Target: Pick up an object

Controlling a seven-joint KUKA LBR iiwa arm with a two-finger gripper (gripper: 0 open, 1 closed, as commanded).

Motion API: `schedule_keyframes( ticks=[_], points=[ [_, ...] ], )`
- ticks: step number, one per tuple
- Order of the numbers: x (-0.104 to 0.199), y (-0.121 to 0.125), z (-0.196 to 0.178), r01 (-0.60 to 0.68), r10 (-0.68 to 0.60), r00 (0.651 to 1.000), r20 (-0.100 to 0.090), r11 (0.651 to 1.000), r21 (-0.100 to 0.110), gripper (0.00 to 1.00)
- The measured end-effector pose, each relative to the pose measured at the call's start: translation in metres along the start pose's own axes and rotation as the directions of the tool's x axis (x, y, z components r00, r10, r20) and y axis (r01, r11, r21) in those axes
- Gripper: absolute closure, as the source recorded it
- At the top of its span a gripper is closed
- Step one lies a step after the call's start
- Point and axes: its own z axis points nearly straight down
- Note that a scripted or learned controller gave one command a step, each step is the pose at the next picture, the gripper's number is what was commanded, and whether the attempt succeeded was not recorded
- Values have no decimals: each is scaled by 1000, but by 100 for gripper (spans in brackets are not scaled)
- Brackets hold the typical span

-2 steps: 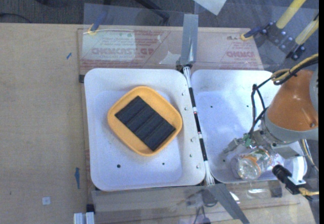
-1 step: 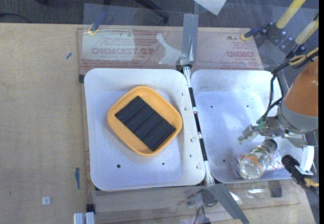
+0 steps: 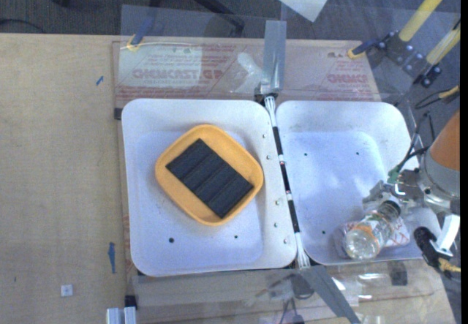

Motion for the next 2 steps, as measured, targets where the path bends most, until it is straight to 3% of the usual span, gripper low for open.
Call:
schedule_keyframes(
  ticks=[1,2],
  points=[
    [5,-11,10,9,-9,1000,6,1000,-10,0],
    [5,-10,0,8,-8,1000,5,1000,-12,100]
  ],
)
